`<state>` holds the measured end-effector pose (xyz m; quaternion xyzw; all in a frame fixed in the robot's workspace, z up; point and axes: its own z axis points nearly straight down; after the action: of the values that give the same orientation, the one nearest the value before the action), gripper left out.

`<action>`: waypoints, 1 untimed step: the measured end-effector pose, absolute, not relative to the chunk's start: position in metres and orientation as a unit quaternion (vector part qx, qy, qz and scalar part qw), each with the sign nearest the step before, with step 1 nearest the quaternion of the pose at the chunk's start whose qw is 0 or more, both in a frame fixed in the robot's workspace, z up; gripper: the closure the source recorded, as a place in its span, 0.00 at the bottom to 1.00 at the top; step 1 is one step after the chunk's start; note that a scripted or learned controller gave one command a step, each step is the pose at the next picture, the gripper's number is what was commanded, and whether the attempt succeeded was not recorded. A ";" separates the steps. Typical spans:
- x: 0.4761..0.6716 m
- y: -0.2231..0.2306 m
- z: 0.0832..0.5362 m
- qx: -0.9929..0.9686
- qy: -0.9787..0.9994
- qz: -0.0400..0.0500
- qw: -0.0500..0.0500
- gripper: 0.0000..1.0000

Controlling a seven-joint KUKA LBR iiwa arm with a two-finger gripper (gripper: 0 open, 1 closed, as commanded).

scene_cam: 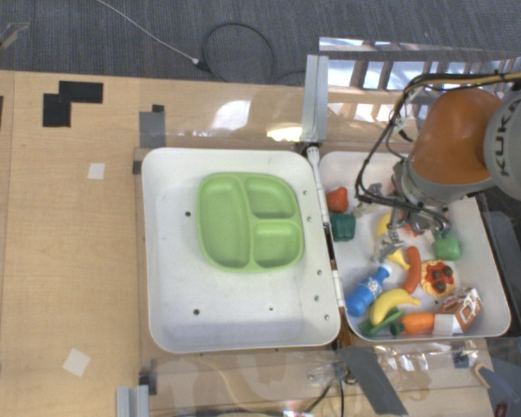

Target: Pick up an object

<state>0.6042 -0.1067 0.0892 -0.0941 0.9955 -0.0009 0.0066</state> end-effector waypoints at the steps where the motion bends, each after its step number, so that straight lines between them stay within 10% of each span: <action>1: 0.511 -0.119 0.093 -0.215 0.976 -0.005 0.018 0.00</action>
<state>0.5115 -0.1192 0.0929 -0.2150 0.9764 -0.0053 0.0177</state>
